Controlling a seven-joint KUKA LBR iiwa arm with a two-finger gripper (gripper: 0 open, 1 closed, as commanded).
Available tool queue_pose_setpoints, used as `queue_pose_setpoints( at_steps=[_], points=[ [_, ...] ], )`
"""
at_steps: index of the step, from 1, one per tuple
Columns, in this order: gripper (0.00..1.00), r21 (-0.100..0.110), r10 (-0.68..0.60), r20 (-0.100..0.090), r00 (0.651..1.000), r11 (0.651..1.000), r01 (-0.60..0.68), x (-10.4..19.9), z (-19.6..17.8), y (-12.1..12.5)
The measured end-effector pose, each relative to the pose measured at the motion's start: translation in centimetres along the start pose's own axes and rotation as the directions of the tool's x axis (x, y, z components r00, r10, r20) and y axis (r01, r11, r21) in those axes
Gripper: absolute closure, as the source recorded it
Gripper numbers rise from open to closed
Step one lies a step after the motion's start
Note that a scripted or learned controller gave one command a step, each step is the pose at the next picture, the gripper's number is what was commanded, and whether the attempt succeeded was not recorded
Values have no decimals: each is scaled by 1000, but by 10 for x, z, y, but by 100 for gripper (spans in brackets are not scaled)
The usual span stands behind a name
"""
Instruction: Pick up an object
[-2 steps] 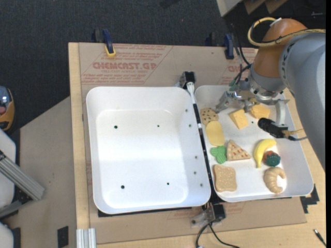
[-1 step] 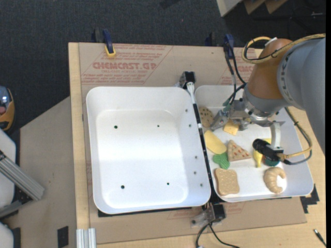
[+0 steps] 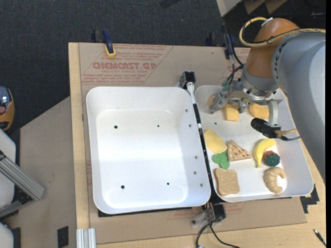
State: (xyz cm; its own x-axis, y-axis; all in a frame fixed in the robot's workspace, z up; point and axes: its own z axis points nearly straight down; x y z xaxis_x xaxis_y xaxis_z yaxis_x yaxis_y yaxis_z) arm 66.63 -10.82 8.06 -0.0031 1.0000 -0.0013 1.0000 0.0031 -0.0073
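While the end effector sits low in the right bin at its 12 o'clock end, finger state cannot be told. Yellow cheese block lies just beneath, long axis unclear. Banana points 12-to-6.

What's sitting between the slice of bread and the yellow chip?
In the camera view, a green broccoli piece lies between the bread slice and the yellow chip, touching both.
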Motion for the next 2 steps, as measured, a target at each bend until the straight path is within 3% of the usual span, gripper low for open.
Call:
queue_pose_setpoints(
  at_steps=[1,2],
  points=[
    [100,1,1,-2,1000,1000,-1,0,-7,-1],
    [100,-20,-7,-4,1000,1000,7,88,-112,3]
  ],
)
